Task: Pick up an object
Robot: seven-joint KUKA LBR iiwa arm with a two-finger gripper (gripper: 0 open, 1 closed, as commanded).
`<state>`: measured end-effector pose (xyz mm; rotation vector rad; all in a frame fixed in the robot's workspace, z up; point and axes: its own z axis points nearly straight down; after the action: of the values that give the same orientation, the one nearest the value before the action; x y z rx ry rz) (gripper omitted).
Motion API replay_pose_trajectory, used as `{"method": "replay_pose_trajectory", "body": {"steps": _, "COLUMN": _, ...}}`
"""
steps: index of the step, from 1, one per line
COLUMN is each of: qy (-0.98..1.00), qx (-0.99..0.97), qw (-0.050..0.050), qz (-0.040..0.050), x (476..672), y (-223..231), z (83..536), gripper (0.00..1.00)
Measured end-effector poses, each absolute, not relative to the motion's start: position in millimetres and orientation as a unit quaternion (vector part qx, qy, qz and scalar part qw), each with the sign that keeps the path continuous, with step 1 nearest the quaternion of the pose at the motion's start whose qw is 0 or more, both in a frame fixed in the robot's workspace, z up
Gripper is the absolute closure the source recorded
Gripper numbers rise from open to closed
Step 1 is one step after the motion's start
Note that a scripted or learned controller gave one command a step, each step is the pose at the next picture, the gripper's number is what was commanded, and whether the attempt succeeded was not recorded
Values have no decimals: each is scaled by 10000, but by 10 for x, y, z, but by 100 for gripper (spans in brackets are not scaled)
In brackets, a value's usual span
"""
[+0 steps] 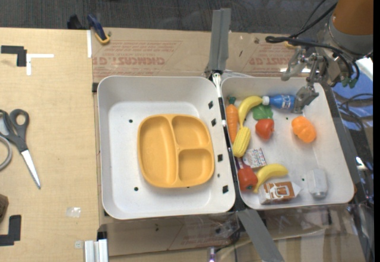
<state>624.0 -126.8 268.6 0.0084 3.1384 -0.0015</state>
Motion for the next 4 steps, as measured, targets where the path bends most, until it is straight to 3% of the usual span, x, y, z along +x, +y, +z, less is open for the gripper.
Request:
{"method": "replay_pose_trajectory", "body": {"steps": 1, "qy": 9987, "qx": 507, "qw": 11, "qz": 1, "x": 6133, "y": -1654, "z": 1092, "gripper": 0}}
{"method": "replay_pose_trajectory", "body": {"steps": 2, "qy": 9983, "qx": 591, "qw": 24, "qz": -4, "x": 5869, "y": -2135, "z": 938, "gripper": 0}}
{"method": "replay_pose_trajectory", "body": {"steps": 3, "qy": 9983, "qx": 573, "qw": 49, "qz": -10, "x": 5890, "y": -2121, "z": 1043, "gripper": 100}}
{"method": "replay_pose_trajectory", "body": {"steps": 4, "qy": 9896, "qx": 1439, "qw": 12, "qz": 2, "x": 5974, "y": -1483, "z": 927, "gripper": 100}}
